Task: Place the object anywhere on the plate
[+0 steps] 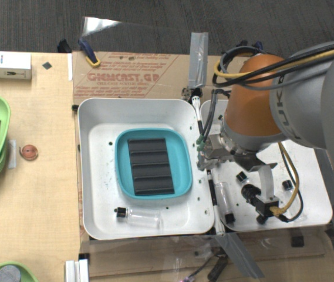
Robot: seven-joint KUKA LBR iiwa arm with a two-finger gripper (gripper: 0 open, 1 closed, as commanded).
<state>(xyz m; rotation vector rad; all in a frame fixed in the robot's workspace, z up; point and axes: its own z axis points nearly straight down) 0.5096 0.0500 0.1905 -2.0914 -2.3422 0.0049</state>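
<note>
The black ridged block (151, 166) lies flat inside the teal plate (121, 169) in the left bin (95, 175), so the placing seems done. The gripper (232, 157) hangs over the right bin (307, 181), probably to leave the plate free. Whether it is open or closed, I cannot tell.

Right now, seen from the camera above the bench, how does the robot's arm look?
The arm is thick, rounded and grey, with a glossy orange band above the wrist. Black and yellow cables run along its top and loop over the orange part.
</note>
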